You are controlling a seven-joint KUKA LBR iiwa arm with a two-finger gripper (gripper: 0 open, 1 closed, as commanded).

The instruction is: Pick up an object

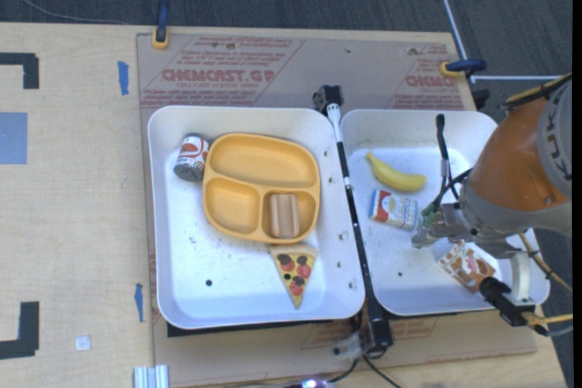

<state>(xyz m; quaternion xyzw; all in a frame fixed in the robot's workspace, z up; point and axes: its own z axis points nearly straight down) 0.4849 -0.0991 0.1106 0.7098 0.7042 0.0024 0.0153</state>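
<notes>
Looks like the approach step: gripper (pixel 427 232) is hovered just beside the yogurt pouch (pixel 394 208), grip state can't be told, so a lowering and closing is needed next.

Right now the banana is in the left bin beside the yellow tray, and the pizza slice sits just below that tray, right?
Not quite. The camera view shows the banana in the right bin. The pizza slice does sit just below the yellow tray.

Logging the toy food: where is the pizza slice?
The pizza slice lies in the left bin, just below the yellow tray, near the front edge.
</notes>
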